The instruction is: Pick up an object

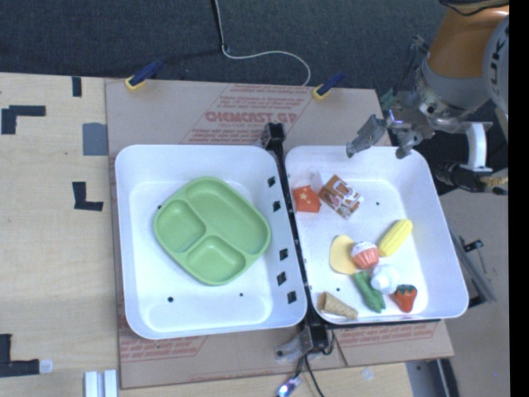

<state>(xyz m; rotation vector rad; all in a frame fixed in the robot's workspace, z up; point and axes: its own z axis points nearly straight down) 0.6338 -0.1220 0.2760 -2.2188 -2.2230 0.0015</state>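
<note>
Where reversed red print marks the cardboard (pixel 248 110), open empty jaws above the right bin (pixel 438 222).

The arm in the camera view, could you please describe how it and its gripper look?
The grey KUKA arm carries a broad orange band above its wrist. Its metallic grey wrist ends in a two-finger gripper with dark, slim fingers. Thin dark cables run alongside the wrist.
</note>
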